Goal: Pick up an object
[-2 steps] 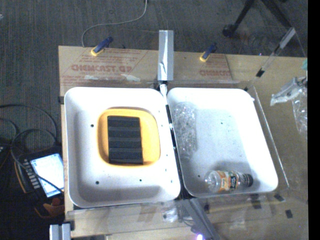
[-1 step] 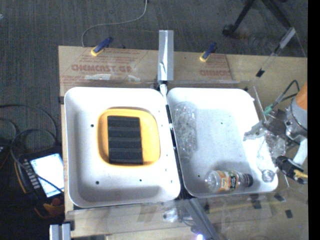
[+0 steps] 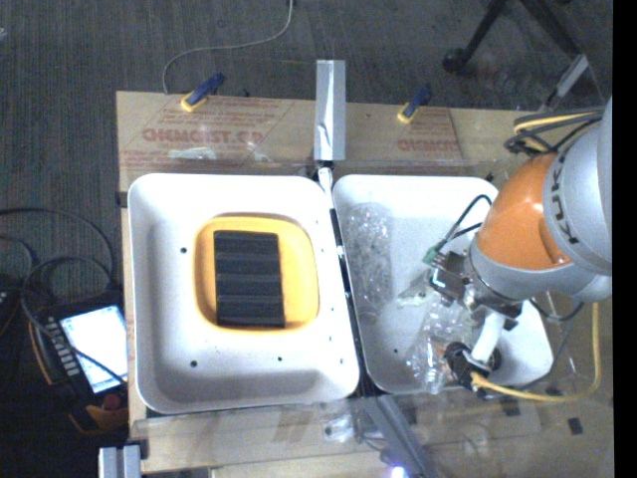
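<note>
In the left bin [image 3: 159,267] lies a yellow rounded-square object [image 3: 207,267] with a black ribbed pad [image 3: 247,279] on top. The right bin [image 3: 398,195] holds crumpled clear plastic: one piece [image 3: 364,242] along its left wall, another [image 3: 435,339] near its front. My gripper [image 3: 450,285] is low over the right part of the right bin, just above the front piece of plastic, mostly hidden under the wrist and its orange band [image 3: 518,222]. I see nothing held in it.
A metal bar [image 3: 329,108] stands upright behind the seam between the bins. Two blue-and-yellow clamps [image 3: 202,91] [image 3: 414,104] hold the cardboard sheet at the back. Cables and a tablet [image 3: 90,342] lie on the floor to the left.
</note>
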